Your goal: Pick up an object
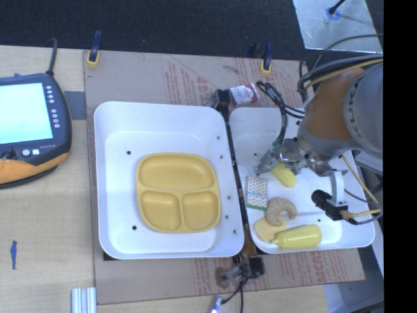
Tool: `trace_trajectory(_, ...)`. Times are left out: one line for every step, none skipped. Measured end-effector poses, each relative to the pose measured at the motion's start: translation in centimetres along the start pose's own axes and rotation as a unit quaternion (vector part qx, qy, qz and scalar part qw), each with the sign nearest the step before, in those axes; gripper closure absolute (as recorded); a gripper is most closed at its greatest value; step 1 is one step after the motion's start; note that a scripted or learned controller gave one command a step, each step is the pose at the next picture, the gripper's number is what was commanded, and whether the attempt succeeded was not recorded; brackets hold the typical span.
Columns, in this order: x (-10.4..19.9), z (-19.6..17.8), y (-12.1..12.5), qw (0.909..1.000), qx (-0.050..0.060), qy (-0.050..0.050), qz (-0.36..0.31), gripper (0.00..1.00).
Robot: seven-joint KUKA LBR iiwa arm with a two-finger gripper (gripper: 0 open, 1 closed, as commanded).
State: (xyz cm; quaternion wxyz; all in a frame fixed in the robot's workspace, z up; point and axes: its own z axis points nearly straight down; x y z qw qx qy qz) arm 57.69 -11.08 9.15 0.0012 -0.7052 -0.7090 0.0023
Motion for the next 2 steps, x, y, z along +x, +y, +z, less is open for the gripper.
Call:
trace_trajectory(-0.1,-1.0,0.0,1.0,0.001,-0.001,-0.002,1.0)
trace_trajectory(7.4,-10.1,0.9,1.0,-0.001,0.001,0.0,1.0)
